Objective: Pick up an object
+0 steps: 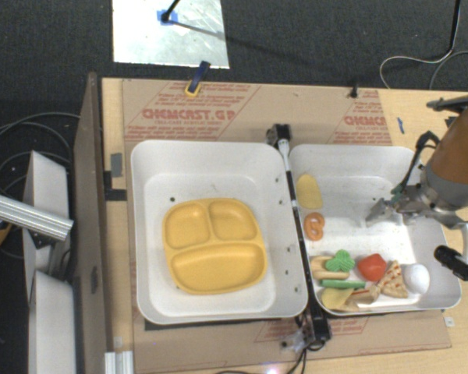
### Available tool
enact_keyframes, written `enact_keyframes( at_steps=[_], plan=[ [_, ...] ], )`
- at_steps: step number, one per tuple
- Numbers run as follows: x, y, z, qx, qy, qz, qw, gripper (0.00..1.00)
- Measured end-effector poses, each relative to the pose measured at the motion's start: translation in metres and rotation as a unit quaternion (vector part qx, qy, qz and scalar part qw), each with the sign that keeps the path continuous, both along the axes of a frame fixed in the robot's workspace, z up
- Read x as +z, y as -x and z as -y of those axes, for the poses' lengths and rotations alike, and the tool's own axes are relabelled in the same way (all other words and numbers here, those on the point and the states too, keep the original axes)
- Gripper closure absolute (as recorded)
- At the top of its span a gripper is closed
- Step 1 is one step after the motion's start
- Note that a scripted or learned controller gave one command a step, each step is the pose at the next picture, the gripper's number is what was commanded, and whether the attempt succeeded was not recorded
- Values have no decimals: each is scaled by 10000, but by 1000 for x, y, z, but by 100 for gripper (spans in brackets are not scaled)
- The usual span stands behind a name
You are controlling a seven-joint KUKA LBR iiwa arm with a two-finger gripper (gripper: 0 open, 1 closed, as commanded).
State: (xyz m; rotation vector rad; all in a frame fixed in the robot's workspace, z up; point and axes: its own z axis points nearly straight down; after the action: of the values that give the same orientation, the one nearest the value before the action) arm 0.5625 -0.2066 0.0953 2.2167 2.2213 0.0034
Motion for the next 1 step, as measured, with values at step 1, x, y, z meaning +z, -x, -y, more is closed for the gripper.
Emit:
enact_keyframes(
  at_steps=[1],
  plan=[
    [-10, -90, -2, 29, 7, 31, 10000, 0]
  ],
)
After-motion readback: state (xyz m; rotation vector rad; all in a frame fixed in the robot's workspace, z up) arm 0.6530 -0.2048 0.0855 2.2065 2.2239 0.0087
